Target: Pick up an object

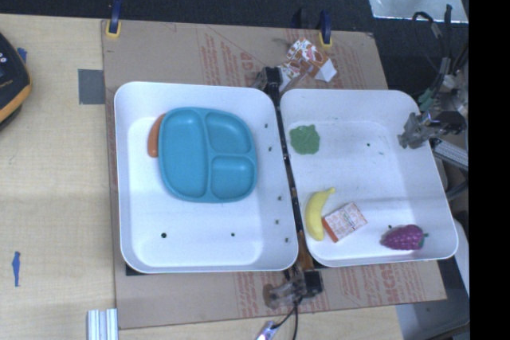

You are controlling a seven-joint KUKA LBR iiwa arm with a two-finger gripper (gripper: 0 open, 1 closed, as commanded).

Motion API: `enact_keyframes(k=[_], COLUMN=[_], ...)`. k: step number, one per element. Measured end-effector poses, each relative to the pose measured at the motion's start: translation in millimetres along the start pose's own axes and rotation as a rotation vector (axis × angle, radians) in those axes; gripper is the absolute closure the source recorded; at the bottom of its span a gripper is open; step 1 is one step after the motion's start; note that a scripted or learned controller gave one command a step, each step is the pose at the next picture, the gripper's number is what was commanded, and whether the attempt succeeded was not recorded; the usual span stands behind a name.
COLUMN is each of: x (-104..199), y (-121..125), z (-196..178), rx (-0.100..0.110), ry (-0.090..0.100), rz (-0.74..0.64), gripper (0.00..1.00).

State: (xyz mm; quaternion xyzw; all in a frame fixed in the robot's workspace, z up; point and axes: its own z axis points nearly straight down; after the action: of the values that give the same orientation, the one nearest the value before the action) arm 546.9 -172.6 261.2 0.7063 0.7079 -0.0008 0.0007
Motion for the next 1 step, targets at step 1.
enact_keyframes(k=[1], x=[93.5], y=[19.2], z=[50.5], rx=[0.004], ry=[0.003], rz=[-0.004], gripper=[1.00])
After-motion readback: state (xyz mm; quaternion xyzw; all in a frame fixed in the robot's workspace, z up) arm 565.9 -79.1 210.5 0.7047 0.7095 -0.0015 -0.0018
